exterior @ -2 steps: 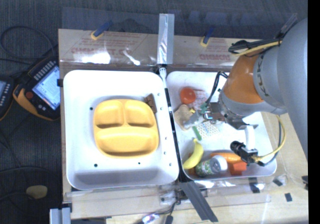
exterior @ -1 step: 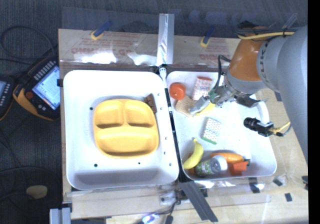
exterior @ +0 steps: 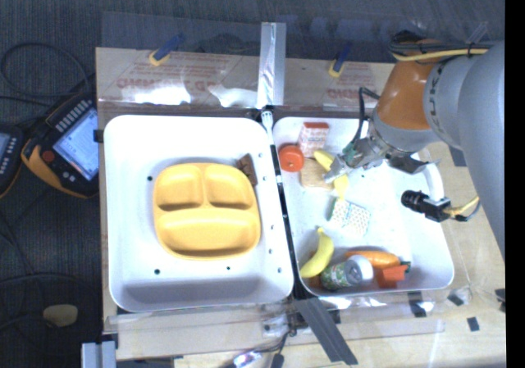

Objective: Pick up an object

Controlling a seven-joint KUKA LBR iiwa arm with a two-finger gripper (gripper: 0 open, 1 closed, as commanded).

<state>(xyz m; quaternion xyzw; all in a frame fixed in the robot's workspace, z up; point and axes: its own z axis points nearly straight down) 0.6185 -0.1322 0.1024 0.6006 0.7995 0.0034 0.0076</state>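
Note:
My gripper reaches down into the upper middle of the right bin, below the orange band of the arm. Just to its left lie a small yellow piece, a tan block and an orange round object. A red and white box sits at the bin's top wall. A pale yellow scrap lies right under the gripper. A white patterned packet rests below it.
A banana, a green bottle, an orange carrot-like object and a red block crowd the right bin's front. The left bin holds a yellow divided tray and a small brown piece. A black part juts from the arm.

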